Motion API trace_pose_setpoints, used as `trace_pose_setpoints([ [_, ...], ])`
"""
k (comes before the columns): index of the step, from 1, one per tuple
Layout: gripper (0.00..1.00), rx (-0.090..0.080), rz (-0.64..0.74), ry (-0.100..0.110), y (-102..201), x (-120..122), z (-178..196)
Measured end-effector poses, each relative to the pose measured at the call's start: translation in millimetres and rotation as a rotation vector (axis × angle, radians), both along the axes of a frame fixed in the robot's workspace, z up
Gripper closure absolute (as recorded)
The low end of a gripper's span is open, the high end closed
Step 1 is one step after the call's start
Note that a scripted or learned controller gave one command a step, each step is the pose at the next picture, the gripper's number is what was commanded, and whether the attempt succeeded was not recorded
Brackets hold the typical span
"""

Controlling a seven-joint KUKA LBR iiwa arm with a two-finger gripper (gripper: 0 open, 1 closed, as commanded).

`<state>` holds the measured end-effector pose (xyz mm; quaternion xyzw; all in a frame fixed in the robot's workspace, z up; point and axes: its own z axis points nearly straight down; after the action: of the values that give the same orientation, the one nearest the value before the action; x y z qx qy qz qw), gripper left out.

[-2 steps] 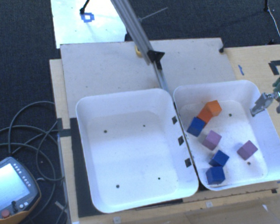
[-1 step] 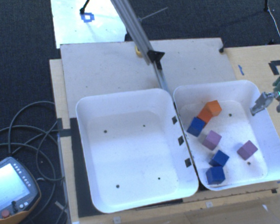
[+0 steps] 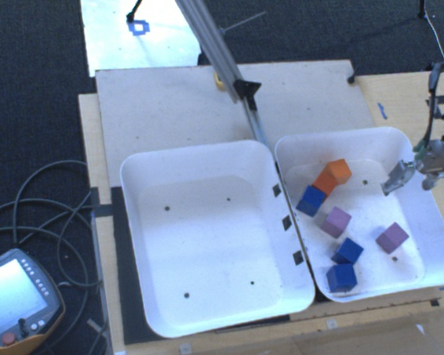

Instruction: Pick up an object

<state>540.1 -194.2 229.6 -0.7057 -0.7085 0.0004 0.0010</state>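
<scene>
Reaching in from my right, the arm extends over the right-hand edge of the right bin (image 3: 427, 214), its wrist low and roughly level, with the gripper (image 3: 393, 180) pointing leftward into the bin above the rim.

I record six blocks in this bin, all lying to the left of and below the fingertips. The orange block (image 3: 334, 176) sits nearest the top, touching the blue block (image 3: 311, 200) at its lower left. Below those lies a light purple block (image 3: 337, 221). A second purple block (image 3: 391, 237) rests alone nearer the right wall, the closest one beneath the gripper but clearly apart from it. Two more blue blocks, one (image 3: 346, 251) above the other (image 3: 341, 277), stand near the front edge, just beside each other.

No block is between the fingers. The fingertips appear as one pale metal piece at this angle, and I cannot tell how far they are parted; they touch none of the blocks.

The left bin (image 3: 146, 244) adjoins the right one. A teach pendant (image 3: 14, 305) lies on the floor at far left, with cables (image 3: 51, 198) looped beside it.
</scene>
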Motion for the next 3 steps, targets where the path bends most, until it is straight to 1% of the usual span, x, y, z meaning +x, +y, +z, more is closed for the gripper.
trace_pose_setpoints([
  [2, 0.0, 0.0, -0.002, 0.001, -15.9, 7.5, -113.5],
  [3, 1.0, -0.003, 0.0, -0.007, -16.6, 9.8, -99.1],
])
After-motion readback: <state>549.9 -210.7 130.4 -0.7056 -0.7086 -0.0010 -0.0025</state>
